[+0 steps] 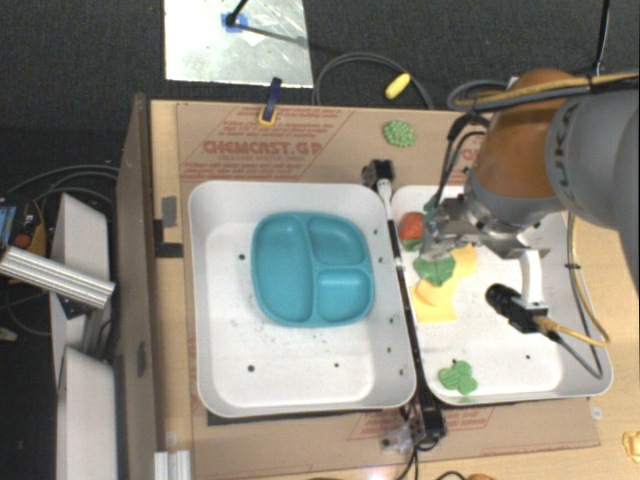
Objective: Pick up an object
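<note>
Green leafy piece (434, 268) is seen in the right bin (575, 363), close to that bin's left wall and in its upper half. It lies directly under the gripper (441, 246), which is lowered over it from the right. Contact between the two cannot be judged, and whether the gripper is spread or pressed together cannot be told from this slanted view. A yellow block (436, 305) is found touching the leafy piece on its near side, and a smaller yellow bit (466, 260) is seen just to its right. A red piece (411, 228) is placed just beside the gripper, toward the bin's left wall. A green sprig (458, 376) is set well apart, by the same bin's front rim. The left bin (215, 368) is occupied by a teal divided plate (312, 268), laid flat near its middle. Beyond the bins, on the cardboard bench top (260, 148), a small green dotted object (399, 133) is left — well apart from everything else
</note>
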Available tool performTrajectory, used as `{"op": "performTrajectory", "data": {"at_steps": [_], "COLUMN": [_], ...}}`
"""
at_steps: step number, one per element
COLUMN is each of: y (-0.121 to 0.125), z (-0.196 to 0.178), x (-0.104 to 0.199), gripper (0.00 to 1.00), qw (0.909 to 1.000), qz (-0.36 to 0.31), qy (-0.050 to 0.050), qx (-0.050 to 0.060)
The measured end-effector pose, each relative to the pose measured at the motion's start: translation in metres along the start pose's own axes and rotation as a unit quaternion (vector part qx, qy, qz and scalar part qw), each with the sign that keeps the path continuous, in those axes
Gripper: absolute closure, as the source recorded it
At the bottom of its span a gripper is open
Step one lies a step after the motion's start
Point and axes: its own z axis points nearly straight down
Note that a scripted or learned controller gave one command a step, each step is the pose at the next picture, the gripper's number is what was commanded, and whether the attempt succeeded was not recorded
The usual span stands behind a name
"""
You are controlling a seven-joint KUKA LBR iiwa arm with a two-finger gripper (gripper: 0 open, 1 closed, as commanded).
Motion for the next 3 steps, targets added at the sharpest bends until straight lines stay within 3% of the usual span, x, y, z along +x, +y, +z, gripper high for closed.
{"op": "performTrajectory", "data": {"at_steps": [1, 2, 3], "y": [0.059, 0.057, 0.025], "z": [0.01, 0.01, 0.107], "x": [-0.077, -0.073, -0.062], "gripper": [1.0, 0.0, 0.0], "qw": [0.9999, 1.0, 0.9999], "qz": [0.01, 0.008, 0.009], "qy": [-0.005, -0.003, -0.002], "qx": [0.002, 0.004, 0.008]}}
